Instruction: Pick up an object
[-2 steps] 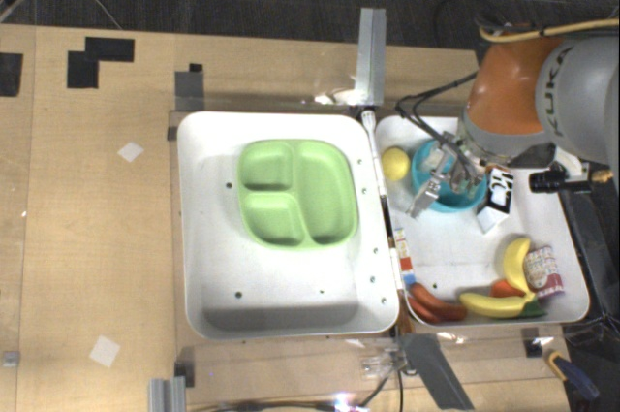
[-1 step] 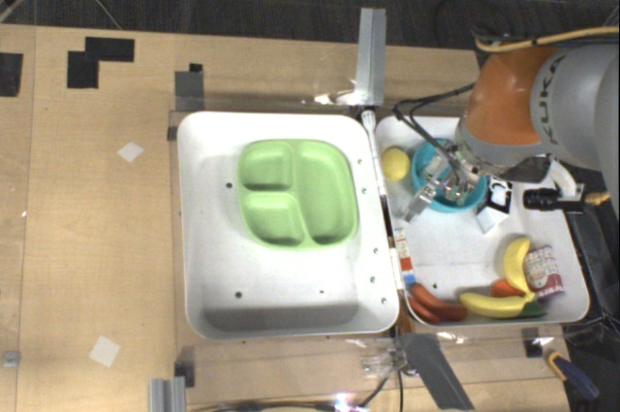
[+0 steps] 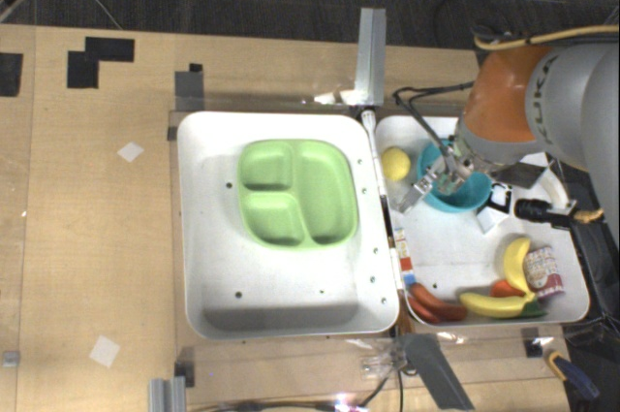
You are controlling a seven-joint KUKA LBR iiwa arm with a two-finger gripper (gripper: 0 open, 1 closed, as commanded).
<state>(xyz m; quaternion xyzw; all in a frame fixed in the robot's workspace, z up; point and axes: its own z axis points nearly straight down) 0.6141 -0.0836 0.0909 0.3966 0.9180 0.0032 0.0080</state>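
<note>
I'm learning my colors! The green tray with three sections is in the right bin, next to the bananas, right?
Not quite. The camera view shows the green tray in the left bin. The bananas are in the right bin, away from the tray. It is green, with three sections.

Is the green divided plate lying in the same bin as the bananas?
No, the green divided plate lies in the left bin, while the bananas lie in the right bin.
</note>
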